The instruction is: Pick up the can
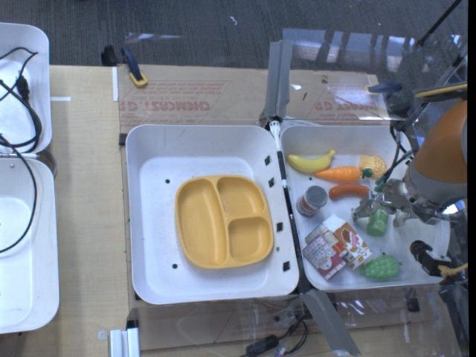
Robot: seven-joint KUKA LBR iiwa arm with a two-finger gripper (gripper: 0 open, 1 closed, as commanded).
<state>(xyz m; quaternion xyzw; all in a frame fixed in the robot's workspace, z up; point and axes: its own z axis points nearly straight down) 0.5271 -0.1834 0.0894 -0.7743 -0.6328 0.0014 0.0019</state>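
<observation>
The can (312,200) is small and grey-topped with a reddish-brown side. It stands upright near the left wall of the right bin (338,134), just below the banana. My gripper (374,210) is low over the right half of that bin, well to the right of the can and apart from it. A small green object (378,224) lies directly under the gripper. The view does not show whether the gripper touches it.
The right bin also holds a banana (311,161), a carrot (338,174), a red sausage (348,191), corn (373,165), a printed carton (336,248) and a green bumpy item (381,268). A yellow divided plate (223,220) lies in the left bin (149,222).
</observation>
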